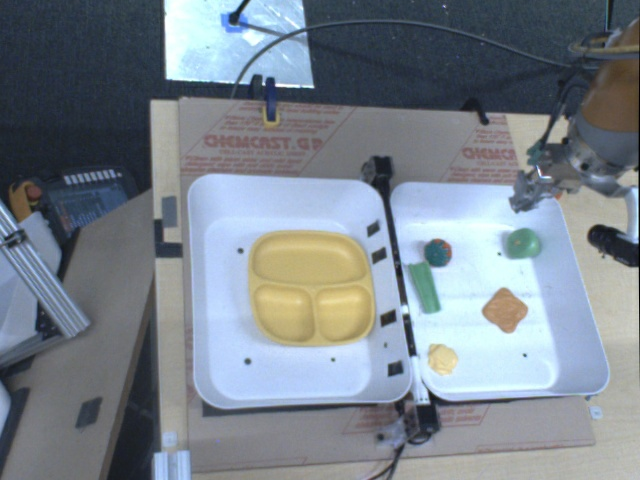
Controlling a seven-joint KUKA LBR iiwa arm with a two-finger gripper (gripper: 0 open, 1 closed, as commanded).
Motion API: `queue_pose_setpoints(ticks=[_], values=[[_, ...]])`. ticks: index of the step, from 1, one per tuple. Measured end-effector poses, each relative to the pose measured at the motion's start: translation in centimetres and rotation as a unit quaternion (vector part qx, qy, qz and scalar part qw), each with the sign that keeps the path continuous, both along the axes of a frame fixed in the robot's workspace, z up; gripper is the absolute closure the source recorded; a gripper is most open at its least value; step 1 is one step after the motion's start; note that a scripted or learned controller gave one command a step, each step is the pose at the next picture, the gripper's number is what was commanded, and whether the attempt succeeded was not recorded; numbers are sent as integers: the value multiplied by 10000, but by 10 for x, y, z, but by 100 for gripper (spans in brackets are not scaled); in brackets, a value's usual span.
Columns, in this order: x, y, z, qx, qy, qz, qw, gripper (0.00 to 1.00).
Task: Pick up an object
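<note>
End effector (527, 193) hovered over right bin (480, 368) at its 1 o'clock corner; can't tell its state. Nothing grasped yet. Nearest candidate, green ball (522, 242), sat just at 6 o'clock of it. Descent, grasp and lift all remained.

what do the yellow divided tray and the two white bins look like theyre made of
Yellow divided tray: likely moulded plastic, with a smooth, slightly matt look, rounded corners and three pressed compartments. The left bin and the right bin: probably thin formed plastic, glossy white, with rounded rims and soft highlights on the walls. The look alone cannot rule out coated metal.
</note>
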State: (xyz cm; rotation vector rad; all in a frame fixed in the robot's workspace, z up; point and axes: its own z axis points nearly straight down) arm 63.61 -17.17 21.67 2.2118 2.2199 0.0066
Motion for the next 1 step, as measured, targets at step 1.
queue_pose_setpoints(ticks=[1], values=[[1,0,-1,6,24,4,10000,100]])
